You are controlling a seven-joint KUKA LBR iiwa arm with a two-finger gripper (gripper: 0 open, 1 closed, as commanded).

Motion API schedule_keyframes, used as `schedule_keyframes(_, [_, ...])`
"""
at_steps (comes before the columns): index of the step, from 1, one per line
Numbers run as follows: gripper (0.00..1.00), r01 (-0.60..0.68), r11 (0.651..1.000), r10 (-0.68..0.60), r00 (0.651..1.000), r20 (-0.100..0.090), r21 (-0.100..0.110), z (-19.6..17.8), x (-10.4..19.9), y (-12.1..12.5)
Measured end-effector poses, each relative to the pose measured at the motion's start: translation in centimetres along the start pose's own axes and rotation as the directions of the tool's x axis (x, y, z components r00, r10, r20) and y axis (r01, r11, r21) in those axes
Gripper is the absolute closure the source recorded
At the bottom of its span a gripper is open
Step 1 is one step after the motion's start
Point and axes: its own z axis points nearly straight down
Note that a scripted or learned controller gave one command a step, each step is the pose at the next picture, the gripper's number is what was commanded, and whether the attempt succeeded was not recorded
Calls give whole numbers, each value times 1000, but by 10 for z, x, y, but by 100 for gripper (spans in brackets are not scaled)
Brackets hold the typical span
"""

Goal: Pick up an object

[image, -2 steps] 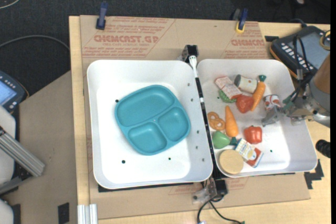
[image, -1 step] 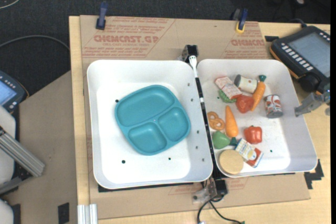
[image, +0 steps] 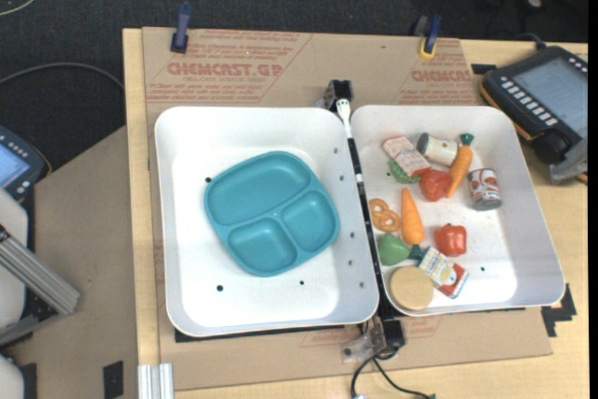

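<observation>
Cardboard covers the bench (image: 234, 61) under two white bins: the left bin (image: 187, 276) holds a teal plate (image: 271, 212), the right bin (image: 533, 238) a heap of toy food (image: 425, 201).

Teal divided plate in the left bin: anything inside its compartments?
The teal divided plate shows three bare compartments with nothing in them. It rests flat on the left bin; whatever lies beneath it is covered.

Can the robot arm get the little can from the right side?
Probably yes. The can lies near the right bin's right edge, with nothing on top; only a carrot sits beside it.
</observation>
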Motion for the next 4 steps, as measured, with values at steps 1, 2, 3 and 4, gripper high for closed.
schedule_keyframes(1, [0, 0, 1000, 0, 1000, 5, -10, -162, -1, 1])
schedule_keyframes(2, [100, 0, 1000, 0, 1000, 1, 2, -163, -1, 2])
schedule_keyframes(3, [100, -2, 1000, 2, 1000, -8, 19, -73, 1, -1])
schedule_keyframes(4, [100, 13, 1000, -12, 1000, -11, 17, -16, 134, 0])
